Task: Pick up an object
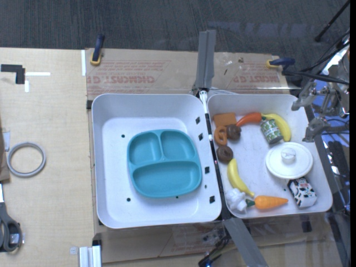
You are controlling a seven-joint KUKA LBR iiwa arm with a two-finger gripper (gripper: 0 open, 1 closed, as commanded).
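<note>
Hand (pixel 311 113) hovers beyond the right bin's (pixel 325 204) far right rim; I cannot tell its state. I'd target the carrot (pixel 271 202) beside the white lid (pixel 288 160), descending squarely.

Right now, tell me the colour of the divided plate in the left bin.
The divided plate is teal blue, clearest in the camera view.

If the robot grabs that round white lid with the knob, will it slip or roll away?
The white lid looks smooth and glossy, so it might slip. It lies flat in the right bin, so it probably won't roll. Its small knob seems the easiest part to pinch; the wide rim looks hard to grip.
</note>
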